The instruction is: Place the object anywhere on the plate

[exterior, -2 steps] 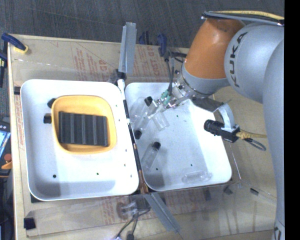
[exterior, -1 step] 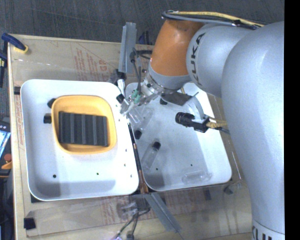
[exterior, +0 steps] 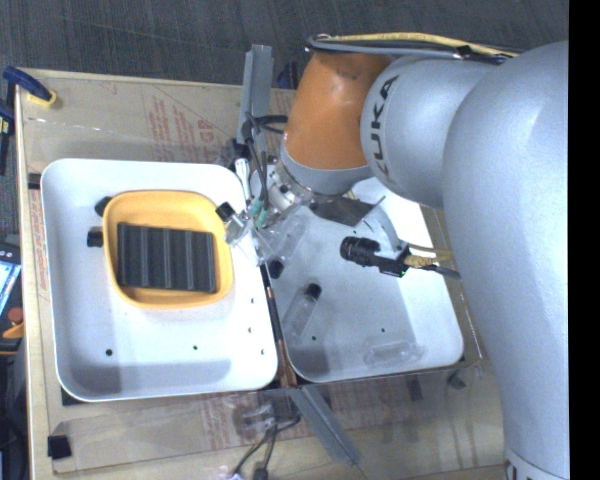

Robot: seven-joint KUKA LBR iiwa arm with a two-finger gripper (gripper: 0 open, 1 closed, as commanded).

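Observation:
A yellow plate [exterior: 130,208] lies in the left bin [exterior: 130,368], and a dark ridged slab [exterior: 170,258] covers most of its middle. My gripper [exterior: 263,226] hangs over the divider between the two bins, just off the plate's upper right corner. I make out nothing held in it. A clear bottle with a black cap [exterior: 302,308] lies in the right bin [exterior: 430,318], below the gripper and apart from it. Another clear item [exterior: 390,350] lies near that bin's front wall.
Small black pieces [exterior: 98,223] sit in the left bin by the plate's left edge, and another [exterior: 223,210] is at its upper right. The grey arm with its orange band [exterior: 330,118] covers the back of the right bin. A black cylinder with a cable [exterior: 375,253] juts out beside the wrist.

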